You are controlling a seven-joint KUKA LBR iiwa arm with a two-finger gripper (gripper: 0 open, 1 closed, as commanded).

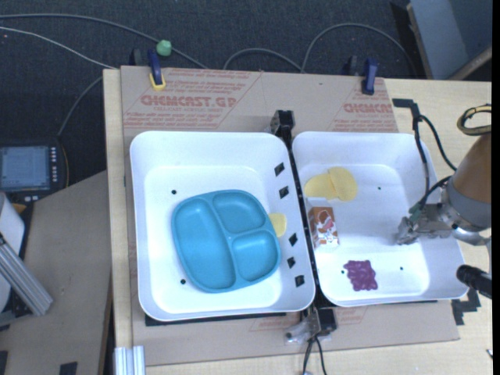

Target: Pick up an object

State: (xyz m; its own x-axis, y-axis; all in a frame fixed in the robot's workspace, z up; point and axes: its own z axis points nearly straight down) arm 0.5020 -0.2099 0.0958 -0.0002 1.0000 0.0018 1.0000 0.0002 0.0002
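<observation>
My gripper hangs low over the right side of the right bin, below the grey arm with its orange band at the view's right edge. Nothing shows between its fingertips. In that bin lie a pale yellow object at the back left, a small brown and white packet near the left wall, and a purple bunch of grapes toward the front. The grapes are left of and nearer than the gripper. The left bin holds a blue divided plate with a small yellow piece at its right rim.
A black divider with clips runs between the two bins. Cables loop across the dark floor behind the bench, and blue clamps hold the cardboard sheet at the back. A small screen sits off to the left.
</observation>
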